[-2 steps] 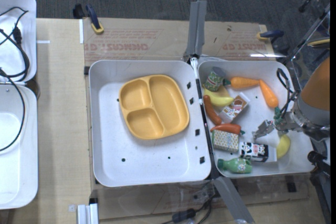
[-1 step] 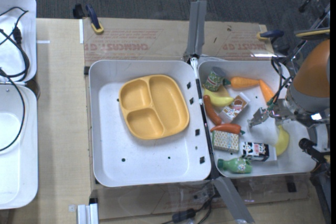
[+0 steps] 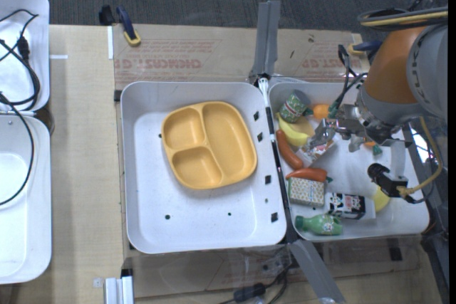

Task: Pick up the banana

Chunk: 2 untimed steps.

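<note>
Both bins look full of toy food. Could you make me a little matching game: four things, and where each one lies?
Things:
1. yellow plate
2. banana
3. green bottle
4. green can

Places:
A. near edge of the right bin
B. far end of the right bin
C. in the left bin
D. right bin, just nearer than the can

Pairs: 1-C, 2-D, 3-A, 4-B

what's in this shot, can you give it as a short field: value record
left bin: holds a yellow divided plate
right bin: cluttered with toy food
banana: near the right bin's left wall, beside an orange sausage
front items: green bottle, small carton
gripper: low over the clutter, just right of the banana
held: nothing visibly
</note>
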### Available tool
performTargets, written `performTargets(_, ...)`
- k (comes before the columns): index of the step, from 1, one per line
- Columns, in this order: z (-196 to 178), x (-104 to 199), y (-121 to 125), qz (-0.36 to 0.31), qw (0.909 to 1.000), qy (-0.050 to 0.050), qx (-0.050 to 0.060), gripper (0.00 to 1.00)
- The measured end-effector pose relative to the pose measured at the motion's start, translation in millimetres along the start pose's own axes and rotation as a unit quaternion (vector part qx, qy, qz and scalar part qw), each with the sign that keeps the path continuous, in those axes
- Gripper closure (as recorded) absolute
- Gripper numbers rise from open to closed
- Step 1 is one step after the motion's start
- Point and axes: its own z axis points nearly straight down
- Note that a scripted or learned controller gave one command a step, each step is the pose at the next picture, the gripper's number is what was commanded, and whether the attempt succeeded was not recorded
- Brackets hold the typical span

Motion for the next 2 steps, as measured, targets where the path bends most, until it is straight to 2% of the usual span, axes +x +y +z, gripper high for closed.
performTargets(1,22,-78,20,0.061,0.9982,0.0,0.0,0.0)
performTargets(2,-25,-111,25,-0.027,0.9996,0.0,-0.001,0.0)
